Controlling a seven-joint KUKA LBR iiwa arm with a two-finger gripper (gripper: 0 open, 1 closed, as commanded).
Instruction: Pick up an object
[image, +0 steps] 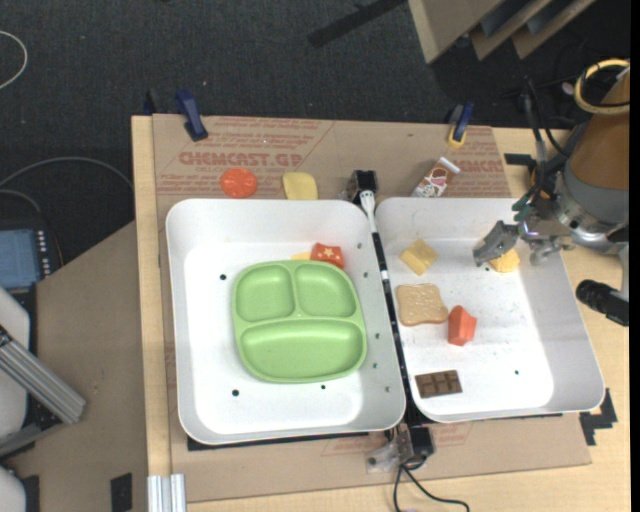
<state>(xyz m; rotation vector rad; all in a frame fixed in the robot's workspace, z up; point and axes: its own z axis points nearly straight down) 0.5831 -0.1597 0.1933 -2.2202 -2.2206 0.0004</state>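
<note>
Dark carpet surrounds a cardboard-topped bench (250, 155) bearing two shallow white bins side by side, clamped at the far edge by blue clips. Left bin (190, 330): a green divided plate (298, 322) sits near its middle, with a red-and-yellow toy piece (326, 254) just beyond the plate's far rim. Right bin (560, 370): loose play-food items lie scattered, well apart from one another — presumably spread so that each offers a clear approach for a two-finger grasp.

Items in the right bin: a yellow wedge (419, 257) near the far left corner; a toast slice (420, 303) beside the dividing wall; an orange block (461, 326) just right of the toast; a brown chocolate bar (437, 383) near the front edge; a small yellow piece (507, 262) toward the far right.

Gripper (512, 243) — reaching in from the right at the end of the grey arm — hangs low over the far right part of the right bin. Its fingers look spread apart, with nothing seen between them.

Likeliest target: the small yellow piece, which lies directly at the gripper's tip, partly covered by it; whether they touch cannot be told. The remaining items lie to the gripper's left and nearer the front.

Outside the bins, an orange disc (239, 182), a pale yellow piece (299, 186) and a small carton (434, 180) rest on the cardboard.
</note>
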